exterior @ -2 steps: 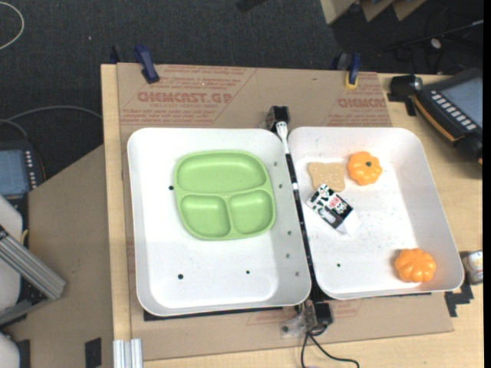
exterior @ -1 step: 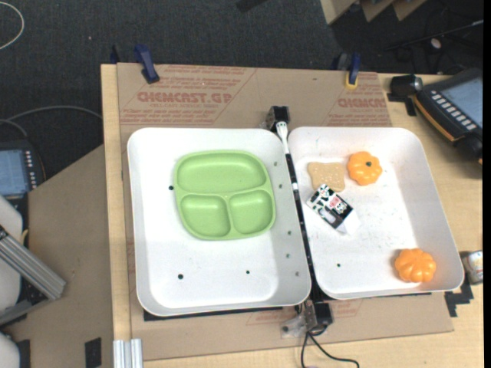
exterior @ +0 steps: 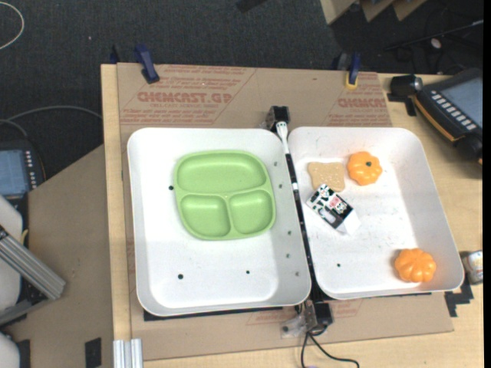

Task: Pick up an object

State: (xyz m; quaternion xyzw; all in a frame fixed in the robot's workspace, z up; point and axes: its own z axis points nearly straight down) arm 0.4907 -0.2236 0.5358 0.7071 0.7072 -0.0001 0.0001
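Pincer state: cannot tell from this view, neither how far open nor whether it holds anything. It enters from the right, so places are given from that side.

Right bin [exterior: 383,271] holds the candidates:
- front pumpkin [exterior: 415,265], nearest the entry side and clear of neighbours. Best pick.
- rear pumpkin [exterior: 364,167], farther in, just beside the tan cracker [exterior: 326,175].
- black-and-white packet [exterior: 331,207], farther in again, near the bin seam.

The pumpkins look light, probably hollow plastic or foam, ribbed and slightly slick. Close across the widest part, between the ribs, not on the stem. The cracker is flat and hard to get under.

Left bin [exterior: 153,267], farthest away, holds the green divided plate [exterior: 225,194]: stiff, too wide for anything but a rim hold.
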